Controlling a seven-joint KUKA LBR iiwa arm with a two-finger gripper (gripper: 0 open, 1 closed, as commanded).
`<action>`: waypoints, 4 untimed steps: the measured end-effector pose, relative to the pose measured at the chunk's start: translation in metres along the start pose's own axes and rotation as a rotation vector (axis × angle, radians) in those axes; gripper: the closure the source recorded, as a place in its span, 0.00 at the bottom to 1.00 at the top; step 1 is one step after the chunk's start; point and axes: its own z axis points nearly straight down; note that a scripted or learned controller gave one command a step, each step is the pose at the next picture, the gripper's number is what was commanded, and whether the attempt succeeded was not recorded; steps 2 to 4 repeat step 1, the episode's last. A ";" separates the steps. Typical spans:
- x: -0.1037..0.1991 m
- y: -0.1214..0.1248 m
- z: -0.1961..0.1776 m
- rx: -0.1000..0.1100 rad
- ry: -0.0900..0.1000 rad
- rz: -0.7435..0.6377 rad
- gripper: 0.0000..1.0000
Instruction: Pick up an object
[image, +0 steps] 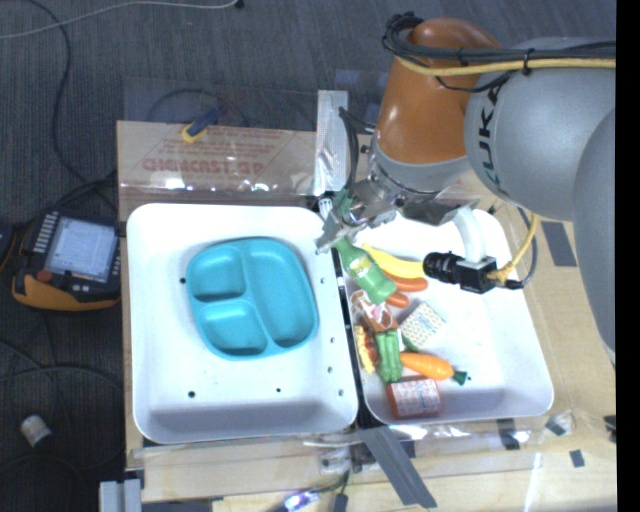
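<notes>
My gripper (338, 226) hangs over the far left corner of the right bin (520, 350), just above the divider between the two bins. Directly below and to its right lies a pile of toy food. It includes a green packet (371, 279), a yellow banana (397, 265), a small printed snack bag (372, 315), a white patterned packet (423, 324), a green vegetable (388, 355), an orange carrot (430, 365) and a red can (413, 398). A bit of green shows at the gripper's tip; I cannot tell whether it is held.
The left bin (160, 390) holds a blue divided plate (250, 295). A black cylinder on a yellow cable (459, 267) juts over the right bin beside the banana. A cardboard sheet (215, 155) lies behind the bins, and a handheld pendant (70, 260) lies on the floor at left.
</notes>
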 end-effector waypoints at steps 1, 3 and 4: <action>-0.002 -0.021 0.039 0.002 0.003 0.162 1.00; -0.002 -0.021 0.039 0.002 0.003 0.162 1.00; -0.002 -0.021 0.039 0.002 0.003 0.162 1.00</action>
